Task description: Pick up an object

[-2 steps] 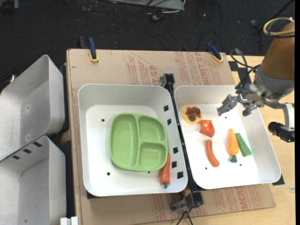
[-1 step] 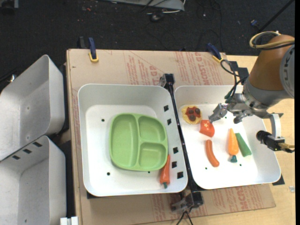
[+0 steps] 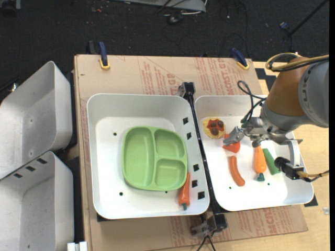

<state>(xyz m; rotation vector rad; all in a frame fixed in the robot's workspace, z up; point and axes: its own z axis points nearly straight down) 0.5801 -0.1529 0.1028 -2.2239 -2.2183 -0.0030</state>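
Cardboard-topped bench [image 3: 152,69], dark cable-strewn floor [image 3: 52,20] behind.

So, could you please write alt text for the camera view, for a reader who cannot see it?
A grey-and-orange robot arm reaches from the right, its end effector low over toy foods in the right white bin: a red piece, a sausage and a carrot. The left bin holds a green divided plate.

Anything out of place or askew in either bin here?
One thing: an orange carrot-shaped toy in the left white bin lies wedged between the green divided plate and the bin's right wall, partly under the plate's rim rather than flat on the floor.
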